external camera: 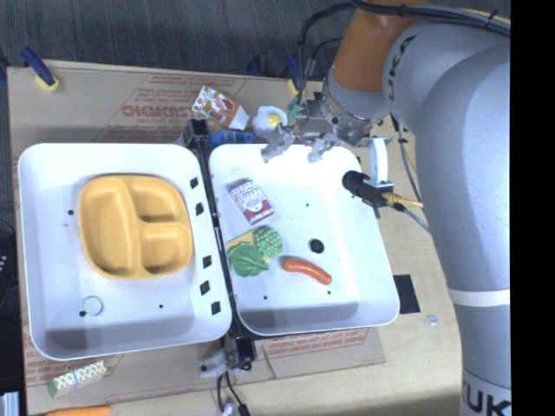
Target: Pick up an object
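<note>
The arm's bulk hides the bench right of the gripper [299, 148], whose two fingers hang spread apart with nothing between them, over the right bin's [373, 267] far rim. Below it lie a small red packet [250, 199], a green toy [257, 251] and an orange carrot [306, 269], with bare white floor around. Leftward, a yellow tray [136, 224] sits in the left bin [43, 232].

— Where are we looking from?

— From one fixed camera above the bench [130, 94], tilted down at a slant, so its far edge sits near the top and its near edge at the bottom.

— How close are we?

— Far enough that both white bins fit: the left bin [35, 232] and the right bin [364, 276], side by side. The arm [468, 146] comes in from our right.
</note>
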Robot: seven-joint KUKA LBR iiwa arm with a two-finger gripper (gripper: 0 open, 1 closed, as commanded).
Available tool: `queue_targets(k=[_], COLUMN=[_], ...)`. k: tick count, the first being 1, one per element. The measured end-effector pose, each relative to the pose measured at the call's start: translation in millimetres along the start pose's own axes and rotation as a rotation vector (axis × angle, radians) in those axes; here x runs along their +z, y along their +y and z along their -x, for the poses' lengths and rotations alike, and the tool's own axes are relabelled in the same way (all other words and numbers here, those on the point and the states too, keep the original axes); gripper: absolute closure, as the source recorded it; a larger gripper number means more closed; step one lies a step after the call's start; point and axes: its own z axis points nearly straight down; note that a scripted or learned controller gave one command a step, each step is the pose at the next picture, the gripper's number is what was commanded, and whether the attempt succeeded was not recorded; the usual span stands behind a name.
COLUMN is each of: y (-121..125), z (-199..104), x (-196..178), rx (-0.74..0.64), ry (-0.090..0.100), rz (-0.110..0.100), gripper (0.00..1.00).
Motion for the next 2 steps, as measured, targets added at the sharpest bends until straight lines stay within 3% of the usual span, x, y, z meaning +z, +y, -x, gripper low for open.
queue_targets(k=[1, 2], y=[-7, -39], z=[1, -12], x=[125, 128], rx=[-0.104, -0.321], ry=[-0.001, 0.001], rz=[0.007, -0.001], gripper=[0.0, 0.0])
